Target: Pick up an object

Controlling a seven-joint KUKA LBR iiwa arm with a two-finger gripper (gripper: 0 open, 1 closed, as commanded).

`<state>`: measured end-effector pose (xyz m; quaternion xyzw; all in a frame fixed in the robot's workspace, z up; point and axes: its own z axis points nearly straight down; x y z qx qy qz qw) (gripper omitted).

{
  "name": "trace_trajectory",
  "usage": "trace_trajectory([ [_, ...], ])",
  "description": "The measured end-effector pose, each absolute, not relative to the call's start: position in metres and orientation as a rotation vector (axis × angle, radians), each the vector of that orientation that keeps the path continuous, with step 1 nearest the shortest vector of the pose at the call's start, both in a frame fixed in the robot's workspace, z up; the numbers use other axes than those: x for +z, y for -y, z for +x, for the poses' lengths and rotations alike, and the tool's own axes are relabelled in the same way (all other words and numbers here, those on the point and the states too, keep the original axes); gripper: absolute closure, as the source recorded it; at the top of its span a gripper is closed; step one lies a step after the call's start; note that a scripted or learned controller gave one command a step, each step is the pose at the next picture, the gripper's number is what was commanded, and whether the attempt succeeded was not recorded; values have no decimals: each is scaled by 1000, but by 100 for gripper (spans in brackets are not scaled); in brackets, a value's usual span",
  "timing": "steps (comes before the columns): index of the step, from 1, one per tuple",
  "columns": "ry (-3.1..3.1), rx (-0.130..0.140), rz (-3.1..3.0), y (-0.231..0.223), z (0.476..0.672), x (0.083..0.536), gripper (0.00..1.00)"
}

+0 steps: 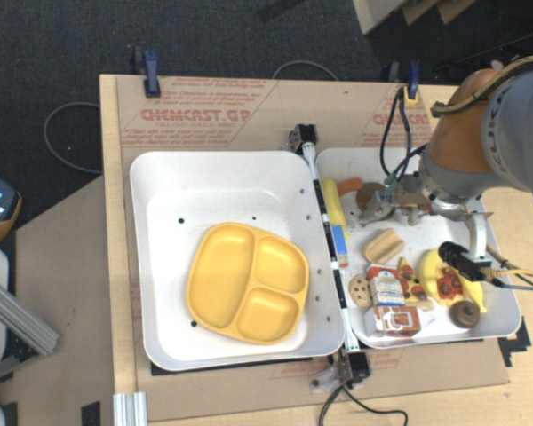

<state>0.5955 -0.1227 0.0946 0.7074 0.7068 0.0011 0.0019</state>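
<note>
1. Gripper [393,201] sits low over the upper part of the right bin [355,160]. I can't tell whether it is open or closed, and I see nothing clearly held.
2. Likely target, my judgement: the tan block [382,245]. It lies in the right bin just below the gripper, left of centre.
3. Risk: clutter. A cookie [360,287] and a red-and-white packet [389,289] lie just beside the block, so a sloppy descent could nudge them or grab 2 things at once.
4. Risk: bin wall. The block is near the wall shared with the left bin [160,176], and a yellow stick [331,201] lies along that wall. An approach too far that way could clip either.
5. Risk: offset. I'm beside the block, not over it, so closing here would likely catch nothing.
6. Block look: short, pale tan, rounded ends, lying flat and tilted diagonally. It seems rigid and plain, but the surface is too small to read.
7. The banana [433,269] and brown donut [466,313] sit well apart from it, in the same bin.
</note>
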Motion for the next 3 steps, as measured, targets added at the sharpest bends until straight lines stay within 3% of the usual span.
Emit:
trace_trajectory([
  [1, -2221, 5, 2215, 114, 640, 84, 0],
  [2, -2219, 4, 2216, 115, 639, 96, 100],
  [3, -2223, 9, 2213, 63, 608, 191, 100],
])
